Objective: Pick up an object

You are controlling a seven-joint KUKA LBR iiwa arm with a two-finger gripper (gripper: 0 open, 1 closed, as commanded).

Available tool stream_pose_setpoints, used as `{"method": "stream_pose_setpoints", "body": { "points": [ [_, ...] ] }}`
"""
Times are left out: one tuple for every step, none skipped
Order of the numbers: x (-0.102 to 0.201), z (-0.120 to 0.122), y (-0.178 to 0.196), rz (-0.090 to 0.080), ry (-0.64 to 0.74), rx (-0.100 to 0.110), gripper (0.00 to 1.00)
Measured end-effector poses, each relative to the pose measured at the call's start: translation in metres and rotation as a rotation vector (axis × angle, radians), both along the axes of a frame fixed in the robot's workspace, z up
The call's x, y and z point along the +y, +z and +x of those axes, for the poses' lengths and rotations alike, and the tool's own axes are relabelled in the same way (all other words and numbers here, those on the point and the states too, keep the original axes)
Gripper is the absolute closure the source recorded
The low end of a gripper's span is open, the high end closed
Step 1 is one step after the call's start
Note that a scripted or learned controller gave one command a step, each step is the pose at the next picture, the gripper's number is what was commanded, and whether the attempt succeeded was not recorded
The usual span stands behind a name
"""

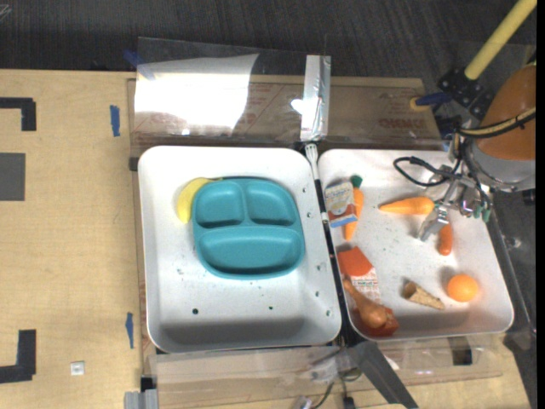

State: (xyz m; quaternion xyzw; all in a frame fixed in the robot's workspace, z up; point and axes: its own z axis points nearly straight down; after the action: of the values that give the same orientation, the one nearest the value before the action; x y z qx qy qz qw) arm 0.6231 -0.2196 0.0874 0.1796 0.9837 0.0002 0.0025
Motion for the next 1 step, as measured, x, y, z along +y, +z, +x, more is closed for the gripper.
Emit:
{"method": "stream_pose_setpoints", "body": {
  "points": [
    [-0.0031,-0.0143,0.0002,0.001,-0.154,-0.001,0.00]
  ]
}}
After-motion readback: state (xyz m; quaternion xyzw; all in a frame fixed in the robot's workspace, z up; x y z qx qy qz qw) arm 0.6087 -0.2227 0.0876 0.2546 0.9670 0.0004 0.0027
